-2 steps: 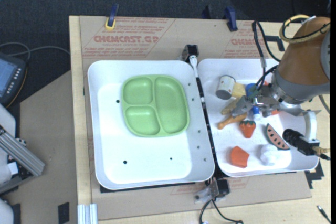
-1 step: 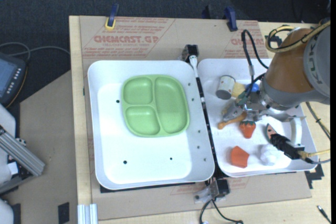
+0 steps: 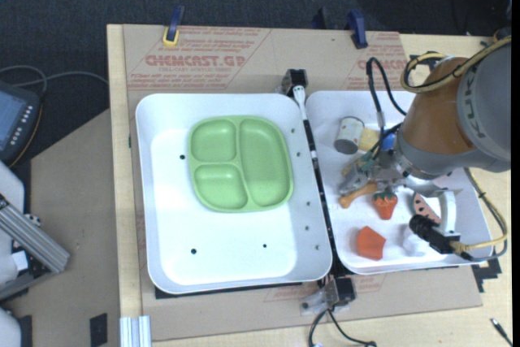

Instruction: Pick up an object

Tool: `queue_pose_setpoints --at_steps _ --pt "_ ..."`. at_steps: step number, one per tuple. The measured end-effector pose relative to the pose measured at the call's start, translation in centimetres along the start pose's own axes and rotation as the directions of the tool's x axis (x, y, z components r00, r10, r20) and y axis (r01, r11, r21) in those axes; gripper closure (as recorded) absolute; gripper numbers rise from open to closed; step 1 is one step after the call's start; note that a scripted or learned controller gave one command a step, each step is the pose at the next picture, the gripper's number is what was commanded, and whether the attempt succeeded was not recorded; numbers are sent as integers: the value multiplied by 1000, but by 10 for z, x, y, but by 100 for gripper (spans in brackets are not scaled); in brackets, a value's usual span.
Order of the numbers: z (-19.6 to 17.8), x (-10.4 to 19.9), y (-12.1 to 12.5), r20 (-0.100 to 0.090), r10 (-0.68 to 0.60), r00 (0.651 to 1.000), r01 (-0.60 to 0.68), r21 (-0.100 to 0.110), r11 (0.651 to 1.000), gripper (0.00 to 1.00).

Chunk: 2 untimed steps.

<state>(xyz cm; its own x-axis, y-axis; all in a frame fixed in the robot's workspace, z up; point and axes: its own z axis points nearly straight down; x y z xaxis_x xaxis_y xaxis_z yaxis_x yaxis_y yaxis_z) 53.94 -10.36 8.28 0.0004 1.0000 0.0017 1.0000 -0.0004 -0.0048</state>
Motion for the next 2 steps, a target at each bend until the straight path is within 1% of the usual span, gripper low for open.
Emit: queue_pose_setpoints --at_steps 1,2 --pt "-12 0 1 1 1 1000 -1 -4 1000 100" --pt "-71 -4 9 3 -1 1000 1 -10 1000 100"
